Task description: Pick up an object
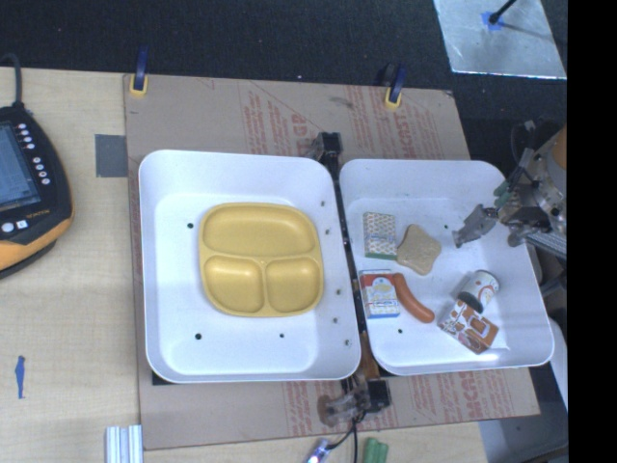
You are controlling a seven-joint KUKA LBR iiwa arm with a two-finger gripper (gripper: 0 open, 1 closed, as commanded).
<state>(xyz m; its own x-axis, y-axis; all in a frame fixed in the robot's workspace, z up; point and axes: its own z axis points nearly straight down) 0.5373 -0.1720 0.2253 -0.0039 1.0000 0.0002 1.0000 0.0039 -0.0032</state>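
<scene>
— Five things lie in the right bin (521, 355), and you only need one. Which is nearest the gripper (474, 228)?

— Your gripper sits at the bin's 3 o'clock side, near the upper right, over bare floor. The sponge (418, 248) is the closest piece: it lies toward 8 o'clock from the fingertips, near but not touching.

— Is it holding anything?

— No. You can see nothing between the fingers. How far apart they stand I cannot tell; they are small and dark against the bin.

— What else is in reach?

— The can (479, 288) lies toward 6 o'clock from the gripper, on its side, with the brown packet (469, 328) touching it just below. The sausage (413, 299) lies beyond the sponge, its long axis running from 10 to 4 o'clock, one end just beside the card pack (381, 295). The checked packet (380, 233) is farthest, at 9 o'clock, hard by the bin's left wall.

— So the sponge?

— That would be my judgement. You'd move toward 8 o'clock and come down; it stands apart from its neighbours, so the fingers have room on either side.

— And the left bin (174, 345)?

— It bears the yellow tray (260, 258), well apart from the gripper at 9 o'clock.
</scene>
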